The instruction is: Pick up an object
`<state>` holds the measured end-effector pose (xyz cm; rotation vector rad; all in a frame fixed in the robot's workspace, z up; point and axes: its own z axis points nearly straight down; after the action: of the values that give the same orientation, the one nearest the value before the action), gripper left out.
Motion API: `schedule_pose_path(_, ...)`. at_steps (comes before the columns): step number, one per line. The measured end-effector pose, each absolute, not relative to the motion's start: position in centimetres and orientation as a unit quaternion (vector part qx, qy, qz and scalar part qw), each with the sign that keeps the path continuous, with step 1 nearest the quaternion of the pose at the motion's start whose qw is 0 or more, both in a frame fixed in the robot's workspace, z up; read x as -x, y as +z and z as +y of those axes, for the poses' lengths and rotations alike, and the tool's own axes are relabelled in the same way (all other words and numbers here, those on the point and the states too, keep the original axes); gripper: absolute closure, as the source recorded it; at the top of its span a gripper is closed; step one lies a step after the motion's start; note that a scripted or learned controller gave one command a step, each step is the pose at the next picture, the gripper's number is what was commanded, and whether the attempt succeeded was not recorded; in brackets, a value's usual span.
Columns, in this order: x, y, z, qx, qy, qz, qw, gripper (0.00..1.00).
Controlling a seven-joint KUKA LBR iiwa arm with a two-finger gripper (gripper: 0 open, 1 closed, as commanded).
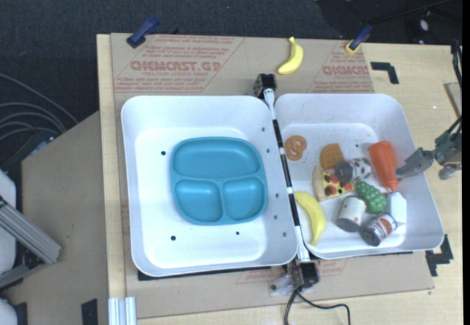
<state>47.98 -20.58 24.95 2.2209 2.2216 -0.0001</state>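
Orange carrot [382,163] lies near the right wall of the right bin [416,128], among a can [380,228], a banana [313,216] and a pretzel [296,147]. Just right of the carrot, the gripper [428,161] hovers at the rim, fingers apart, gripping nothing.

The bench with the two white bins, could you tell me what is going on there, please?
The gripper reaches in at the right bin's right edge, close beside the orange carrot; nothing shows between its fingers. That bin holds a pile of toy food, including a banana and a pretzel. The left bin holds a blue divided plate.
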Motion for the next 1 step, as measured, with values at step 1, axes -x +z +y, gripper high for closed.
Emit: schedule_pose_path(1,-48.45,9.47,-21.98,-0.706,0.0019,0.708,-0.002,0.00)
